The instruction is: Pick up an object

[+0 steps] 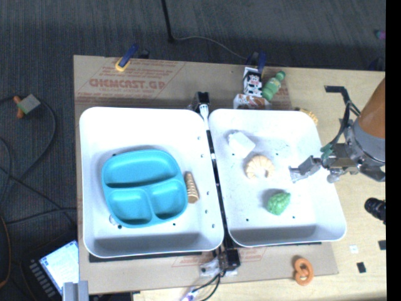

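Croissant [259, 166] sits mid right bin [326, 227], green toy [278, 202] at its 5 o'clock, tool [305, 168] at its 3 o'clock, empty, cannot tell if released or clenched; risk: slanted approach nudges it away, closing on nothing.

Red print reading "CHEMCAST GP" stands on the brown board [128, 80] beneath the bins, far across both bins from the gripper [304, 168], toward the upper left.
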{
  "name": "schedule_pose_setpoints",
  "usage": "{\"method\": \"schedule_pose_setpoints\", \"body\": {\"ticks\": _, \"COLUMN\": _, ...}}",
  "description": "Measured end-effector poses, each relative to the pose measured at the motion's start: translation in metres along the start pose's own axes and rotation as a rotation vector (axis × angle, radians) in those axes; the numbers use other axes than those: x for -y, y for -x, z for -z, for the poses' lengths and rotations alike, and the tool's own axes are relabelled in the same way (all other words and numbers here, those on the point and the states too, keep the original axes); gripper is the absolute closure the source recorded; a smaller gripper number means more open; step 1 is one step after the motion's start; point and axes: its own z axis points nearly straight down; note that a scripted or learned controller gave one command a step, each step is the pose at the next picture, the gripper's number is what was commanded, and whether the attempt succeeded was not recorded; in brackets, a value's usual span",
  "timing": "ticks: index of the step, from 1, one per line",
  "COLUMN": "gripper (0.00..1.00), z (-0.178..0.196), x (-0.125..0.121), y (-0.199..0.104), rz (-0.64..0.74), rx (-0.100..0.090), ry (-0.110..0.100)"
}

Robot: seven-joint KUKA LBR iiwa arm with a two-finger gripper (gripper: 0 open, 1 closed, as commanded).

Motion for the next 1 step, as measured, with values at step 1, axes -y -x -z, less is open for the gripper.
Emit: {"method": "schedule_pose_setpoints", "body": {"ticks": 1, "gripper": 0.00, "z": 0.0000, "x": 0.0000, "y": 0.0000, "rz": 0.000, "rx": 0.000, "ry": 0.000}}
